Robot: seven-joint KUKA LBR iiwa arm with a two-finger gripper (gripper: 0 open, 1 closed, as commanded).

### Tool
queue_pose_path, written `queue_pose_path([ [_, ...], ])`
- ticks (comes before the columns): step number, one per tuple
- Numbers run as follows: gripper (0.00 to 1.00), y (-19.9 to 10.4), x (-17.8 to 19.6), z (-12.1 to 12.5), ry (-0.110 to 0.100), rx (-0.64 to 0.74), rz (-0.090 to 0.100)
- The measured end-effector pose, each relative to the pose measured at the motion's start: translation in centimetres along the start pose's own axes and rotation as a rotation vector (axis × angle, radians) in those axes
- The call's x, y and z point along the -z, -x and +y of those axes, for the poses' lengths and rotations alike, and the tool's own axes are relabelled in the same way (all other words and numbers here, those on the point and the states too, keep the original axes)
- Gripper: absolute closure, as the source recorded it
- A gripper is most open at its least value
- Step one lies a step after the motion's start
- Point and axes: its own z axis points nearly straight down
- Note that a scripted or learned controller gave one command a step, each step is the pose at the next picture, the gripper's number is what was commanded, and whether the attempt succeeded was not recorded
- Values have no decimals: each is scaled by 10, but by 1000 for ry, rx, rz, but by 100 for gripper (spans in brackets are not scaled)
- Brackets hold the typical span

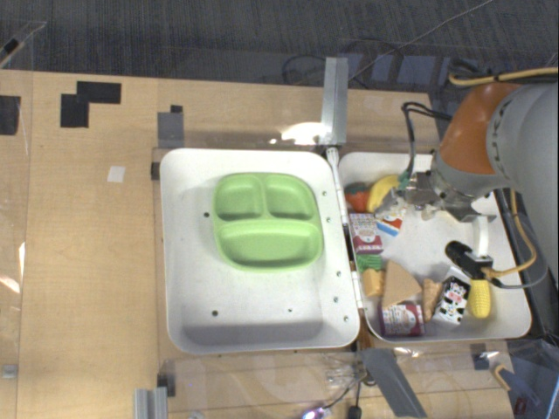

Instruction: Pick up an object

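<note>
Tool low in right bin by banana — spread state cannot be told — should centre over one item before pinching.

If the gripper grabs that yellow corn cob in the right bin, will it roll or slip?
Probably. The corn cob looks rounded and tapered, so it may roll when nudged. It appears to be glossy toy plastic, likely light and slippery. It lies by the bin wall, cramping finger access.

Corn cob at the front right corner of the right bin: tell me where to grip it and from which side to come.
Probably grip the corn cob across its narrow middle, coming from straight above. It lies flat, long axis pointing front to back, so the fingers should close left to right. The black-and-white carton crowds its left side and the right bin wall its right, so clearance looks tight.
</note>
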Motion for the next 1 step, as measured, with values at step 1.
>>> queue_pose_path([
  [1, 100, -3, 12, 2, 3, 10, 3],
])
